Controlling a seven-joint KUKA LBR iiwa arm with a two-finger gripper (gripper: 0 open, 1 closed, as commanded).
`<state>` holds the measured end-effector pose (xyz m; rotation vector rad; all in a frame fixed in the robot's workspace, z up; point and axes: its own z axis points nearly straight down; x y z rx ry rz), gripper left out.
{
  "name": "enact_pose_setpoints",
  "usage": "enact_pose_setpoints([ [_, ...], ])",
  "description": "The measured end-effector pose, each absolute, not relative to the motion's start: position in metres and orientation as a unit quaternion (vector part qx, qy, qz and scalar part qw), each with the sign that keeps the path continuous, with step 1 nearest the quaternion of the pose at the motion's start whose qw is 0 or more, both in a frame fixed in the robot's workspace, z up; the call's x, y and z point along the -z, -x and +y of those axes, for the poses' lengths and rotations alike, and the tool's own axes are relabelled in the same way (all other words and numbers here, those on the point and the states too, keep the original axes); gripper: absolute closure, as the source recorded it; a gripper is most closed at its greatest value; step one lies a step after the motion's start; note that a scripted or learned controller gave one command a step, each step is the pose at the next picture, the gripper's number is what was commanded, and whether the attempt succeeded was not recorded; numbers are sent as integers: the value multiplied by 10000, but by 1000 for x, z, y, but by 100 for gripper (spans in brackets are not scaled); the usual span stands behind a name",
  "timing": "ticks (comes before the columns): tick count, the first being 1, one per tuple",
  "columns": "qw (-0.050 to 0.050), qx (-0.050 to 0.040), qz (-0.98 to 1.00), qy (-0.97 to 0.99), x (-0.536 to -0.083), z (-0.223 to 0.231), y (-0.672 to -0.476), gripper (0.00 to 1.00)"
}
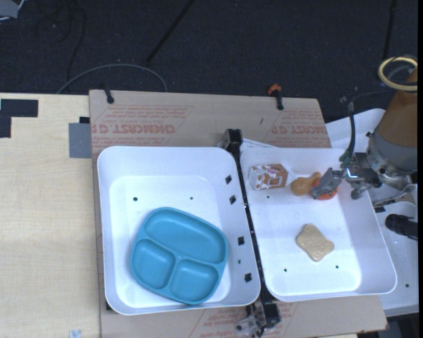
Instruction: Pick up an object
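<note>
Blue divided plate [178,254] lies in the left bin [120,162]. Right bin [372,270] holds a tan cracker-shaped toy [315,242]; the pincer [326,186] is down among small toys, grip state unclear.

**Mirrored red print on the cardboard sheet**

The only lettering stands on the brown cardboard sheet [197,122] that lies under the two bins. On its far strip, left of centre, red block letters run upside down and reversed; they look like "CHEMCREST", though the spelling cannot be made out with certainty. A second run of the same red print sits further right on that strip, partly cut off. More red print shows at the near edge, too small to read.
</note>
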<state>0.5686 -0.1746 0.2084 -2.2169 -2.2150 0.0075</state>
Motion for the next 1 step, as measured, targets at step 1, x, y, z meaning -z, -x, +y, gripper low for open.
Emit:
enact_pose_setpoints([
  [1, 31, -16, -7070, 7072, -162, -169, -573, 0],
])
